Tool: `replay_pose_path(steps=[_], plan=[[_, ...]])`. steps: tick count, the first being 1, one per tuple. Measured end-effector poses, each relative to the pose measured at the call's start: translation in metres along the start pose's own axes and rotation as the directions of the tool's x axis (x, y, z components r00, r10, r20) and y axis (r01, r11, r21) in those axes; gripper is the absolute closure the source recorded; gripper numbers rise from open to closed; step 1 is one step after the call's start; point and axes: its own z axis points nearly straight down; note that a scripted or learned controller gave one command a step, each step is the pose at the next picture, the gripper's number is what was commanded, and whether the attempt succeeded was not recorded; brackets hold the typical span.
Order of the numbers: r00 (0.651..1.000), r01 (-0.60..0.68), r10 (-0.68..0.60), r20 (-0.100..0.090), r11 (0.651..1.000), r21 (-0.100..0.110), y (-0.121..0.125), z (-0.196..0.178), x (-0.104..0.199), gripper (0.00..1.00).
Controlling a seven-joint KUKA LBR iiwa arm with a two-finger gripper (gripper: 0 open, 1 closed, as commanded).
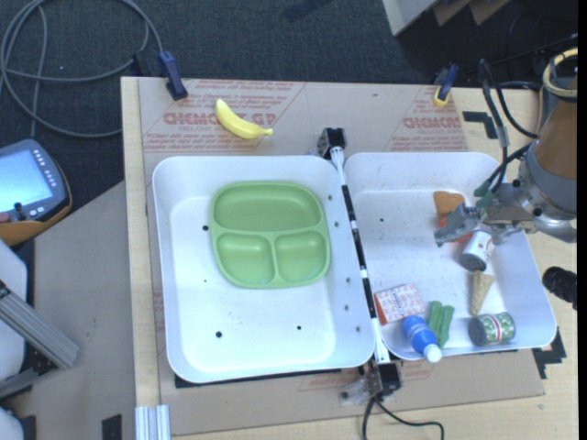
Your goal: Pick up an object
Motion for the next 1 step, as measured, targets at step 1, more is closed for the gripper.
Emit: replay_pose_path(steps=[1], plan=[[1.0, -0.001, 0.001, 0.0, 1.0, 0.001, 0.0099, 0.1043, -0.0578, 0.0]])
